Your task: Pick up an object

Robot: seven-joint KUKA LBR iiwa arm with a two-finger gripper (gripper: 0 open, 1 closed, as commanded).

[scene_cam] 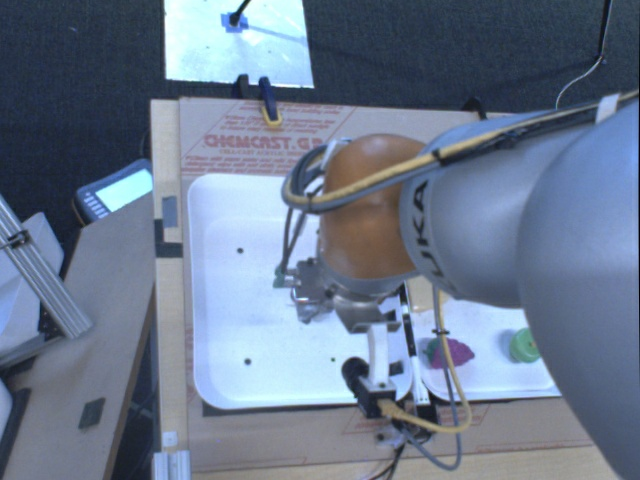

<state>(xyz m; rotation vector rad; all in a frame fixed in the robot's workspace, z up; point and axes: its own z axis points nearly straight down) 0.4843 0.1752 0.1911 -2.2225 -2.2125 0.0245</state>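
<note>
- Gripper (pixel 305 296): metal head below the orange-banded wrist (pixel 365 213), over the middle of the left white bin (pixel 215 268); whether it is open or closed cannot be told.
- Purple object (pixel 457 350): lies in the right white bin (pixel 485 320), to the view's right of the gripper and slightly nearer the camera, well apart from it.
- Green object (pixel 522 346): same bin, beyond the purple object, farther from the gripper, partly covered by the arm (pixel 540 228).
- Brown sheet (pixel 260 138): red lettering, on the surface (pixel 168 368) under both bins, behind the gripper.
</note>
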